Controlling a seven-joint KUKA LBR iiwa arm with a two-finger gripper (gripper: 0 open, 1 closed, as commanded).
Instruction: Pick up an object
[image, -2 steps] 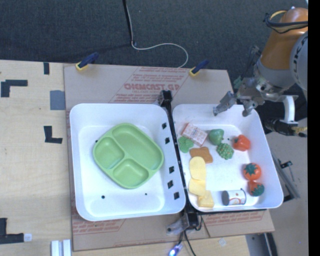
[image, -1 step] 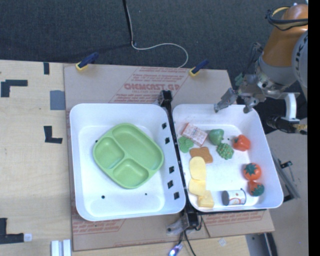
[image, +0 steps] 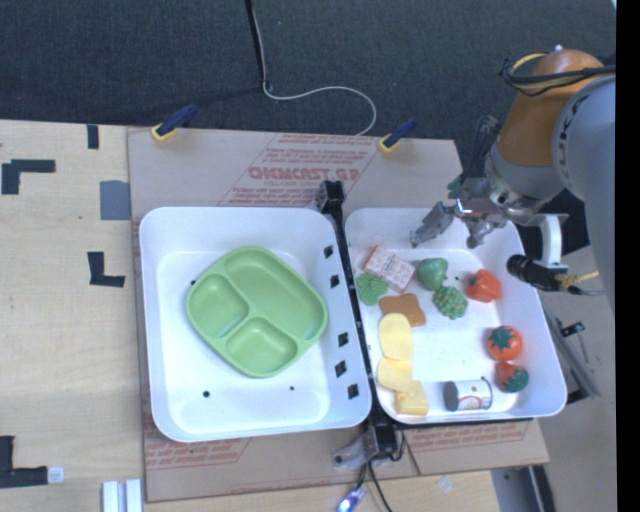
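My gripper (image: 455, 227) hangs over the back edge of the right bin (image: 530, 400), its two fingers spread open with nothing between them. Below it in the bin lie a pink-and-white packet (image: 387, 267), a green pepper-like piece (image: 432, 271), a broccoli piece (image: 450, 301), a red-orange vegetable (image: 483, 286), a tomato (image: 504, 342), a strawberry (image: 514, 377), a brown toast slice (image: 402, 308), yellow pieces (image: 396, 338), a cheese wedge (image: 411, 402) and a small can (image: 468, 395) lying on its side.
The left bin (image: 170, 400) bears a green divided plate (image: 257, 310). A black divider with clips (image: 342, 300) runs between the bins. The arm's orange band (image: 545, 70) and grey link stand at the upper right. A white cable (image: 300, 95) lies behind the bench.
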